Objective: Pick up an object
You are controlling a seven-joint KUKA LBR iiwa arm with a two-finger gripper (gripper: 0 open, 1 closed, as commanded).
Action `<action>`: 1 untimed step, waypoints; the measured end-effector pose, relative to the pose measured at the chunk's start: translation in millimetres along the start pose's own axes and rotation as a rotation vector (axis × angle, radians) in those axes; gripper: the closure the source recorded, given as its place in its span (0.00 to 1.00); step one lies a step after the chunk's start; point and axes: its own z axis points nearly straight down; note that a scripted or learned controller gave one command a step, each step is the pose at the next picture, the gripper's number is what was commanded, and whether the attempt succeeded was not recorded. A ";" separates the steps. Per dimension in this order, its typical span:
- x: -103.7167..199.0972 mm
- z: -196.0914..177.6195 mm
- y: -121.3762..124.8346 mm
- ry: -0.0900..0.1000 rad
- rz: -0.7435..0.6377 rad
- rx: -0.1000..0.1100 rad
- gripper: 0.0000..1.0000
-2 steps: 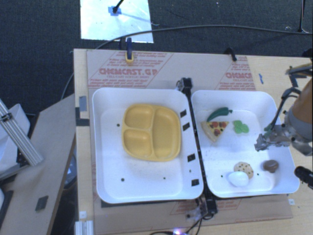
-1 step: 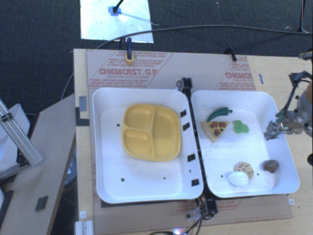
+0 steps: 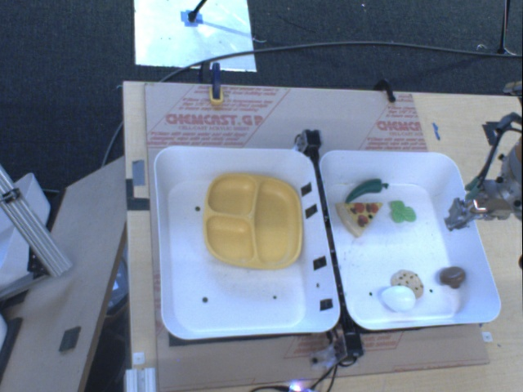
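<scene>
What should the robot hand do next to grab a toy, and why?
Probably slide left and lower toward the green leafy toy. The gripper sits at the right bin's right rim, holding nothing, and that toy lies closest, apart from the pizza slice.

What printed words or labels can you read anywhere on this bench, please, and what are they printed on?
"CHEMCAST GP": red print on the clear protective sheet behind the left white bin.
The same red print runs slantwise on the sheet behind the right white bin, cut off and too blurred to read fully.
The food toys and yellow divided plate bear no text.
</scene>
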 end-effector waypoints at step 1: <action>47.7 -8.5 16.3 0.002 -0.005 0.000 1.00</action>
